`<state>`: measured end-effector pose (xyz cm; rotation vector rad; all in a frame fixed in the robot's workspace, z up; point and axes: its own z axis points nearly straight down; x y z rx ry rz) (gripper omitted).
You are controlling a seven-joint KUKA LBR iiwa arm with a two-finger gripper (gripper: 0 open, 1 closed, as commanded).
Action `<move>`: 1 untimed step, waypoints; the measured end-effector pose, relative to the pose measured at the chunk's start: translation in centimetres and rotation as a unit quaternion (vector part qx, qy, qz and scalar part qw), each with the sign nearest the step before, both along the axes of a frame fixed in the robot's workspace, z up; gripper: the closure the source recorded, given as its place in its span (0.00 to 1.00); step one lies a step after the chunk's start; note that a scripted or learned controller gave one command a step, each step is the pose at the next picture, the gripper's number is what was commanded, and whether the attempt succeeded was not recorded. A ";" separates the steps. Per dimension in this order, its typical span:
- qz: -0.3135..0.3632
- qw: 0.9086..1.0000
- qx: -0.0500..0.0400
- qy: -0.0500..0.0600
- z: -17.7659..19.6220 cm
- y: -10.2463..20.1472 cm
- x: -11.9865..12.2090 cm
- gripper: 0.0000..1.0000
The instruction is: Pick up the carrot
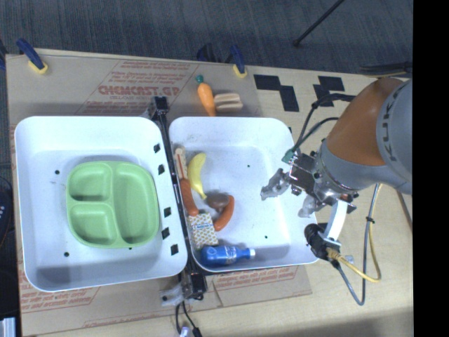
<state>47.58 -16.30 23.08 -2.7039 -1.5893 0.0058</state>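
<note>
The gripper (291,195) hovers over the right bin's (280,128) right side, fingers spread and holding nothing; the carrot (205,98) lies outside on the cardboard beyond that bin's far rim; reaching comes next.

Arm (382,135) cut off right; pincer (289,194) state perhaps unclear.

Two shallow white plastic bins (42,139) (273,135), one green divided plate (112,203), one orange carrot (205,98), one yellow banana (197,174), one blue bottle (223,255)
</note>
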 end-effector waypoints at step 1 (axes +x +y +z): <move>-0.122 0.993 -0.001 0.000 -5.2 5.1 7.3 0.00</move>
